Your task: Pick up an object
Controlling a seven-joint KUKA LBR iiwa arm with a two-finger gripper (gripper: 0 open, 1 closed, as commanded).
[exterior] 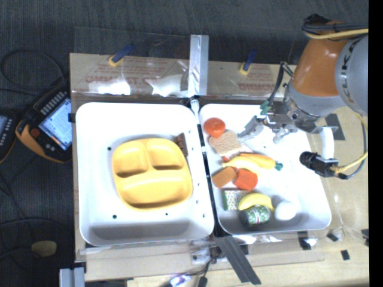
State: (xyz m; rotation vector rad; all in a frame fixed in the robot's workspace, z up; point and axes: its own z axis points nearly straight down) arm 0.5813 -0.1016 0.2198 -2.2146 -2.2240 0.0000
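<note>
Yellow banana [256, 160] is lying mid right bin [311, 202], beside the bread slice [224, 142]. The claw [265, 129] is hovering released above the bin's far edge, grasping nothing.

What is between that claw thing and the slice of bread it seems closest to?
Nothing visible. The end effector hangs over bare white floor of the right bin, just right of the bread slice, with open space between them. The tomato sits behind the bread and the banana in front, both crowding it but off the direct line.

a robotics lab: a grey and orange robot arm [335, 70] over two white bins [143, 226] on a taped counter [90, 70], a teach pendant [51, 127] with cables alongside.
</note>
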